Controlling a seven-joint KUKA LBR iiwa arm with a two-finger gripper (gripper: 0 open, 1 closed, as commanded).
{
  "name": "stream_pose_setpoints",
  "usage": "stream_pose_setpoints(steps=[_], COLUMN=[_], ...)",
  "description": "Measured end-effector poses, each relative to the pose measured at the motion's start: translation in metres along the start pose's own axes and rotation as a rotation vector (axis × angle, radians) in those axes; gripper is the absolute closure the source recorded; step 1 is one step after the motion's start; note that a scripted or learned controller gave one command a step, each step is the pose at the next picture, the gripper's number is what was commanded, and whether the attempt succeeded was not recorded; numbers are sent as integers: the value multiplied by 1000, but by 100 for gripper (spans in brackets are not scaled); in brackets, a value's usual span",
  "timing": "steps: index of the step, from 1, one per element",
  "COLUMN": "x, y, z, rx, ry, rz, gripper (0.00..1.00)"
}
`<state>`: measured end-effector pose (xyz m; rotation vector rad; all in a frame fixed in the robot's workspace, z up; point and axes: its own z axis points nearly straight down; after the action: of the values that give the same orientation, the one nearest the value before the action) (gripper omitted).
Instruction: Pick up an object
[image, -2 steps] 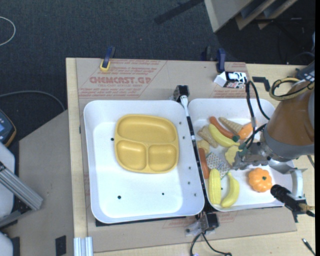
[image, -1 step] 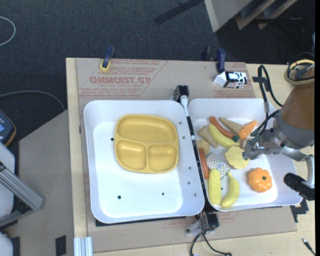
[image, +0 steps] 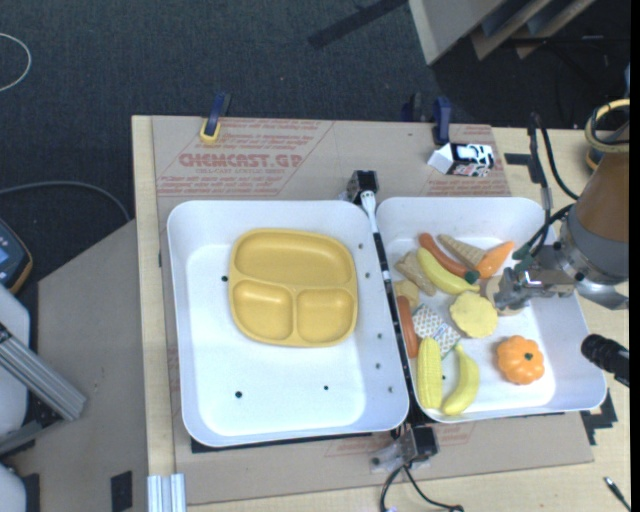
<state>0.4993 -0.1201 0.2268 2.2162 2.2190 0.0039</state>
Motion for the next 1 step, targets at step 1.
stream_pose_setpoints(steps=[1], x=[60], y=[4], z=[-8], rx=[2], ry=[3], rz=[-6], gripper=[100])
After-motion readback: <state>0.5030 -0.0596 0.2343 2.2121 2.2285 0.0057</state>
